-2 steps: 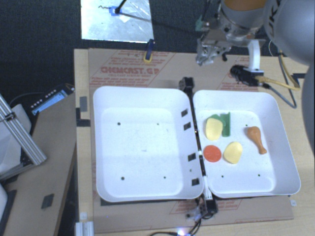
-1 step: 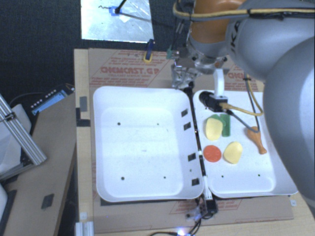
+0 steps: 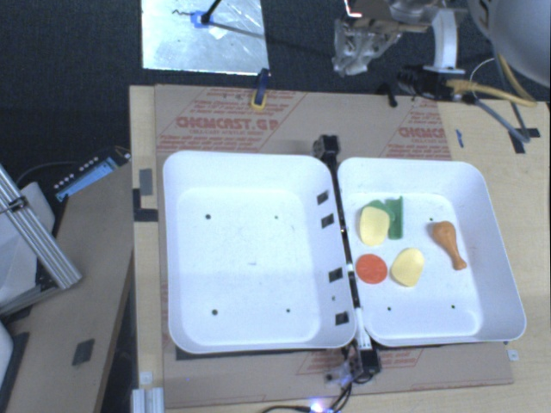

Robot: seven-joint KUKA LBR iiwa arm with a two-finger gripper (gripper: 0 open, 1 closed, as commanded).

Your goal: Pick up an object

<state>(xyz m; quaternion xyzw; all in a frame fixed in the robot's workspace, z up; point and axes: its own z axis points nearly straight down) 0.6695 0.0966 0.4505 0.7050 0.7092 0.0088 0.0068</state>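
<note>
Nothing has been picked yet, by the look of it: this seems the stage of hovering before a reach. The gripper hangs high above the bench, well beyond the far rim of the right bin and over the dark floor past the cardboard sheet under the bins. Nothing is between its tips, though from this slant I cannot tell how it is set. The arm's grey wrist comes in from the upper right, with the tool pointing roughly downward.

All the candidates lie in the right bin. A pale yellow piece sits toward the bin's left wall, touching a green piece on its right side. Nearer the front rim is a red-orange disc, just beside a second yellow piece. A brown drumstick lies apart from these, toward the bin's right wall.

The next move, I judge, calls for travel forward over the far rim and a descent; the drumstick, standing alone, looks the easiest target.
</note>
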